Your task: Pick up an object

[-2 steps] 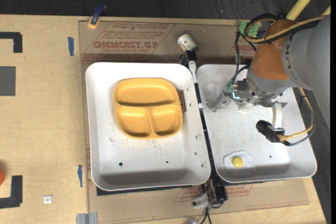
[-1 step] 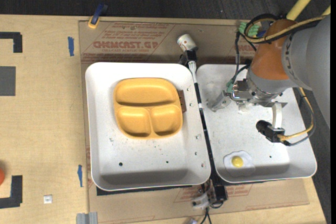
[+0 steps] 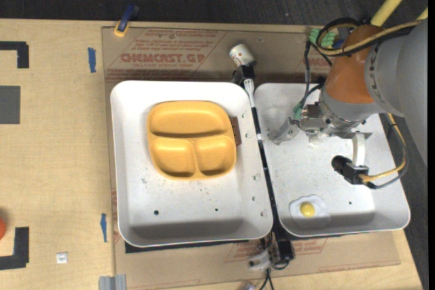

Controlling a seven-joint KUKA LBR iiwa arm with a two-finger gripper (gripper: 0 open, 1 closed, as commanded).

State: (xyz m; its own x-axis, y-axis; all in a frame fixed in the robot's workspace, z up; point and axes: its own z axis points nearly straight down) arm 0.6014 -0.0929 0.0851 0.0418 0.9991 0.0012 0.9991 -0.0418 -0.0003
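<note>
A fried-egg toy, a small flat white piece with a round yellow yolk (image 3: pixel 308 208), lies in the right shallow white bin (image 3: pixel 380 214), close to that bin's near edge and a little left of its middle. It rests flat on the bin floor, untouched and well apart from the arm.

A yellow plastic tray with three compartments (image 3: pixel 192 138), one wide and two smaller, sits in the left shallow white bin (image 3: pixel 136 200), toward its far half.

The grey arm with its orange band (image 3: pixel 353 78) reaches in from the right over the far part of the right bin. Its gripper (image 3: pixel 282 132) points left near the bin's far left corner; whether the jaws stand wide or narrow cannot be told. Both bins rest on a tan cardboard-covered surface (image 3: pixel 54 166).
</note>
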